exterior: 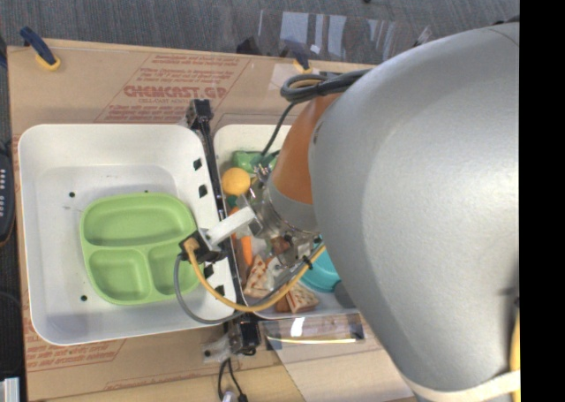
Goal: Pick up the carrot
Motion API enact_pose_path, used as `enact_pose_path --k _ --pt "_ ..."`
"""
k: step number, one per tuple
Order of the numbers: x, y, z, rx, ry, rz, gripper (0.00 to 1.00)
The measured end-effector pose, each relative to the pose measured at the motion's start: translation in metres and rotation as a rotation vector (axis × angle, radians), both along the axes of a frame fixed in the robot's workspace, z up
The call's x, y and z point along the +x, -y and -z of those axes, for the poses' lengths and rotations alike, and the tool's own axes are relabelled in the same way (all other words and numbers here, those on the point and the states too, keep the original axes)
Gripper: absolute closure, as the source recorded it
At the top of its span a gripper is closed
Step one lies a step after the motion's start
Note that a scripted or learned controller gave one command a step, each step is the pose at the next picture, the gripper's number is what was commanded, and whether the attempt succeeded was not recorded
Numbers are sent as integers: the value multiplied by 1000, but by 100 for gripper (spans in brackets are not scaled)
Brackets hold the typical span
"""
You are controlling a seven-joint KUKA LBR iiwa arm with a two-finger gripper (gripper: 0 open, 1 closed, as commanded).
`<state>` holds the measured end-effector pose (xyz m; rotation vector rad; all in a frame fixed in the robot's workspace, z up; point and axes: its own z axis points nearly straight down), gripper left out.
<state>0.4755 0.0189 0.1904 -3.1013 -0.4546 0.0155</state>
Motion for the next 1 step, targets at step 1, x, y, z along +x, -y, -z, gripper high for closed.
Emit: enact_pose_path --k 1 --pt "7 -41 67 -52 29 -129 0"
